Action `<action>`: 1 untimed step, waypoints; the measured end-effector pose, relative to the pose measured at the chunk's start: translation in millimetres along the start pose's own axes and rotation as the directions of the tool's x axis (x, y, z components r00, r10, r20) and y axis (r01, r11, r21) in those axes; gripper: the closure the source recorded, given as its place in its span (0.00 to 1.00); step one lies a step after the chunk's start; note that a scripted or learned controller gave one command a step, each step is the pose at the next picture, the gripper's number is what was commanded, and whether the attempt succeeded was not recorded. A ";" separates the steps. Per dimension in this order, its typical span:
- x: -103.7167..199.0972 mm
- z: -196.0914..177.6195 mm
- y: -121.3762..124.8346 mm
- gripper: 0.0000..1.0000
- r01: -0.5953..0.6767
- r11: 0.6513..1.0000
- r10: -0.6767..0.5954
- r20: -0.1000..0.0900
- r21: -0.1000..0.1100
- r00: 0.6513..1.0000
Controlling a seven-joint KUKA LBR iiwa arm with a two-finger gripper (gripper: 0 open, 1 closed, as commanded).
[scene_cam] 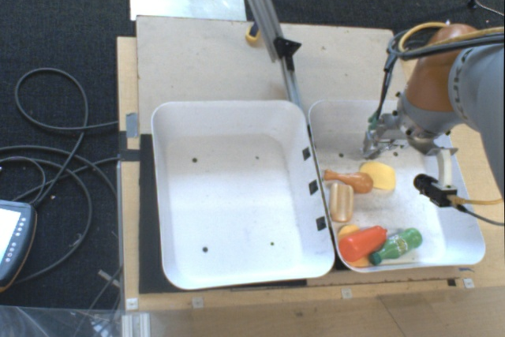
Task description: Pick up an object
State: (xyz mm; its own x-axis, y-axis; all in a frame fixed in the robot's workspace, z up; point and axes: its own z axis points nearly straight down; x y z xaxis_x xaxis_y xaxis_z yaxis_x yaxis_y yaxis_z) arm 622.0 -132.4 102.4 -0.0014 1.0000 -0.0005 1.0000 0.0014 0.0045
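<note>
The gripper (380, 140) hung over the right bin (467, 241), toward that bin's far side, and whether it stood wide or narrow could not be told from the camera view; nothing was visibly held in it. The arm (465, 87), grey with an orange band, entered across the right bin's right rim, which placed the wrist above the bin's upper half. Just nearer the camera than the gripper, toward the right bin's middle, lay a yellow object (379, 176), the closest candidate for picking, apparently not touched. Beside it lay an orange-brown piece (349, 181) and a tan cylinder (342, 202), both close to the right bin's left wall. At the right bin's near edge lay a red-orange carrot-like toy (364, 241) and a green bottle (398, 245), side by side. The left bin (170, 122) adjoined the right bin's left wall.
</note>
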 end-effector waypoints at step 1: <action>6.6 -62.6 1.3 1.00 0.004 1.000 -0.004 0.001 -0.003 1.000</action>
State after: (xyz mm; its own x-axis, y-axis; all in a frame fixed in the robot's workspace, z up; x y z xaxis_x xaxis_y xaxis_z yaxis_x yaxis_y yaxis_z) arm 623.0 -125.8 165.0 -0.0056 1.0000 -0.0012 1.0000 0.0056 0.0075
